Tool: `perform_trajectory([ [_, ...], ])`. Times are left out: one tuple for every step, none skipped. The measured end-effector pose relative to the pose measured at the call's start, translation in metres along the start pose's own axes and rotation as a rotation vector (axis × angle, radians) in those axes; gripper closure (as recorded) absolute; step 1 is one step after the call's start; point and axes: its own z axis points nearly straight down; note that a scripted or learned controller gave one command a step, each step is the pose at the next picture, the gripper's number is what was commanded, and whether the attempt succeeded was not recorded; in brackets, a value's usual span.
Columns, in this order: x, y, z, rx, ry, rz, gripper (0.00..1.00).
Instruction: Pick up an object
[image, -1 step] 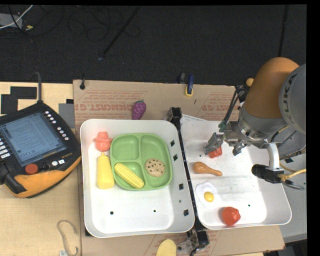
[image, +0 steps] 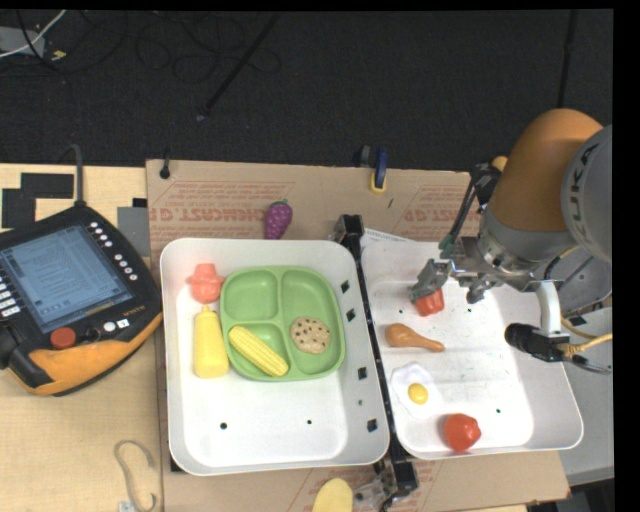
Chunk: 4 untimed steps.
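My gripper (image: 454, 289) hangs over the far part of the right bin (image: 545, 400), with its fingers spread and nothing between them. A small red block (image: 430, 303) lies on the bin floor right at the tip of the left finger (image: 432, 278), touching or nearly touching it. Nearer the front of the same bin lie an orange drumstick (image: 413, 339), a fried egg (image: 414, 392) and a red tomato (image: 461, 431).
The left bin (image: 260, 430) holds a green divided plate (image: 282, 295) with a corn cob (image: 259, 351) and a cookie (image: 311, 335); a yellow bottle (image: 209, 343) and a pink toy (image: 205, 283) lie beside it. Purple grapes (image: 278, 218) sit behind the bins, a yellow fruit (image: 333, 494) in front, a teach pendant (image: 70, 290) at left.
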Motion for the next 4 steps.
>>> perform_trajectory([
  [-0.002,-0.001,0.044,0.005,0.001,-0.001,0.00],
  [-0.009,-0.009,0.100,0.006,0.001,0.000,0.00],
  [-0.008,-0.009,0.107,0.003,0.002,0.003,0.00],
  [-0.010,-0.010,0.097,0.004,0.003,0.009,1.00],
])
